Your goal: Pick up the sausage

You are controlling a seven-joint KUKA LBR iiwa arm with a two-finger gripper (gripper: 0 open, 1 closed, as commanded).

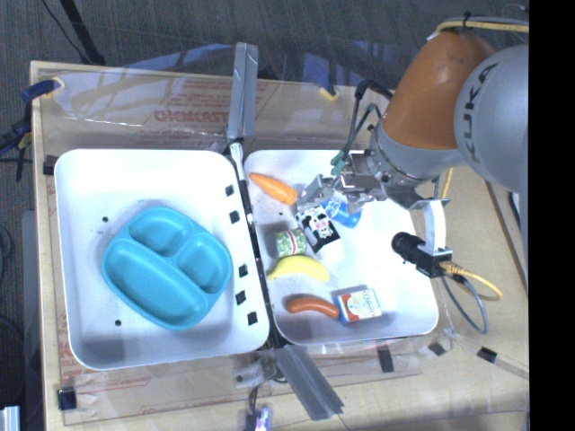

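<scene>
The sausage (310,305), reddish-brown and short, lies near the front edge of the right bin (395,281), just left of a small red and white carton (360,304). My gripper (322,192) hangs over the back middle of that bin, well behind the sausage and apart from it. Directly under and in front of the gripper sit a black and white toy (319,228) and a blue item (347,212). Nothing can be made out in the gripper's grasp.
A yellow banana (299,268) lies just behind the sausage, with a green-labelled can (290,243) behind that and an orange carrot (272,187) at the back left. The left bin (81,196) holds a blue divided plate (166,263). A divider rail (241,232) separates the bins.
</scene>
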